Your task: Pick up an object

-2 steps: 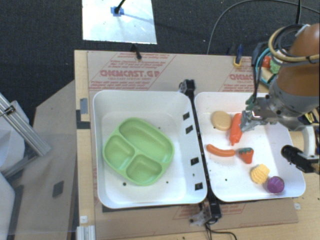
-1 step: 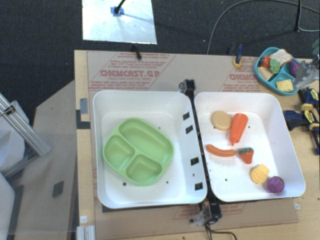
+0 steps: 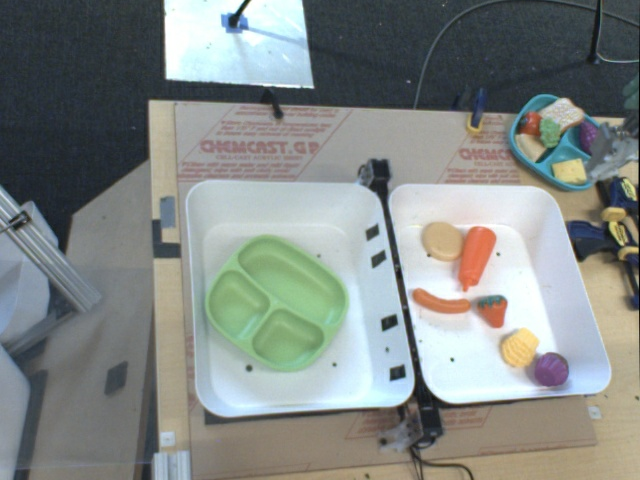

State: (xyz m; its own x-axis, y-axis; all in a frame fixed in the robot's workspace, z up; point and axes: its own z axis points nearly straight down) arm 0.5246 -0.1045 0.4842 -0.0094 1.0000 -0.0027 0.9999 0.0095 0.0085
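The right white bin (image 3: 570, 268) holds several toy foods. A tan round bun (image 3: 441, 240) lies at its back, touching an orange carrot (image 3: 477, 255) that points toward the front. An orange sausage (image 3: 441, 302) lies across the middle, beside a small red piece with a green top (image 3: 491, 310). A yellow corn piece (image 3: 519, 347) and a purple ball (image 3: 550, 369) sit together near the front right corner. The left white bin (image 3: 200, 228) holds a light green divided plate (image 3: 277, 302).
A teal tray (image 3: 535, 158) with more toy food stands on the bench at the back right, outside the bins. Blue clamps (image 3: 615, 223) lie by the right bin's right edge. A black divider strip (image 3: 392, 288) runs between the two bins.
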